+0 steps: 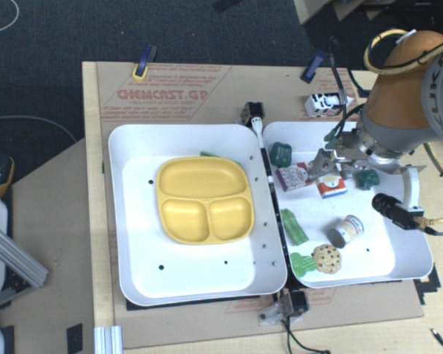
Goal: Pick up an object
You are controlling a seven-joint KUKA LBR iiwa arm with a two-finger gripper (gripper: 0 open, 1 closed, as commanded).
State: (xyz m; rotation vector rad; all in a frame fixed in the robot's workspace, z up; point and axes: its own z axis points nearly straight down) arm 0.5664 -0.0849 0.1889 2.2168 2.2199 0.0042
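My gripper (pixel 329 165) hangs over the back half of the right bin (pixel 399 271). Right under and in front of it lies a small red and white box (pixel 331 189). A pink-red packet (pixel 292 177) lies just to its left, and a dark green cup (pixel 281 153) stands behind that. To the gripper's right, partly hidden by the wrist, is a teal object (pixel 367 177). Nearer the front are a green pickle-shaped piece (pixel 294 227), a small can on its side (pixel 346 229), a speckled cookie (pixel 326 257) and a green toy (pixel 303 265).
The left bin (pixel 133 220) holds a yellow three-compartment plate (pixel 204 198), with a sliver of something green (pixel 209 154) behind it. A black and white item (pixel 323 103) sits on the cardboard behind the right bin.
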